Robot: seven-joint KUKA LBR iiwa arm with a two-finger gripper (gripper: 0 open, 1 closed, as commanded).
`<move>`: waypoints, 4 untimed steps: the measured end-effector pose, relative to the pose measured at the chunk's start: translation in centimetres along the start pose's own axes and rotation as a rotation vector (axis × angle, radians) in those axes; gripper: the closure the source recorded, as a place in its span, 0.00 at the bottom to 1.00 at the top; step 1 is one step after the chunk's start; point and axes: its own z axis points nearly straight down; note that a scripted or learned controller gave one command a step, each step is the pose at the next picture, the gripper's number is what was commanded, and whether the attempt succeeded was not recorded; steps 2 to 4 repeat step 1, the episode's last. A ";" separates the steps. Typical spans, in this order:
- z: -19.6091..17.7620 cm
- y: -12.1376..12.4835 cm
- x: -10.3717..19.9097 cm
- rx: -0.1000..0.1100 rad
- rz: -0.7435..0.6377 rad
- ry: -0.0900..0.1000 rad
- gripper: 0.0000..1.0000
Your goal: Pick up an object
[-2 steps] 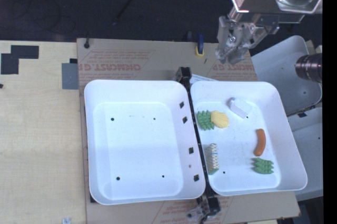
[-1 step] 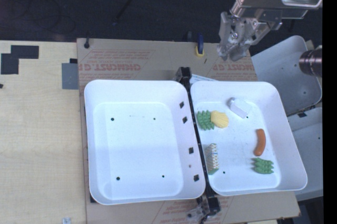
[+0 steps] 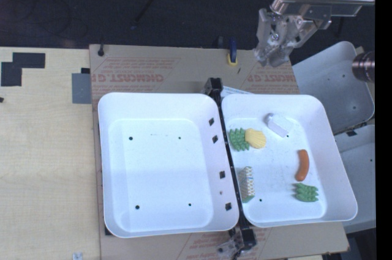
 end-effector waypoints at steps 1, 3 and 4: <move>-0.9 0.0 0.1 -0.001 -0.002 0.001 1.00; -0.9 0.0 0.1 -0.001 -0.002 0.001 1.00; -0.9 0.0 0.1 -0.001 -0.002 0.001 1.00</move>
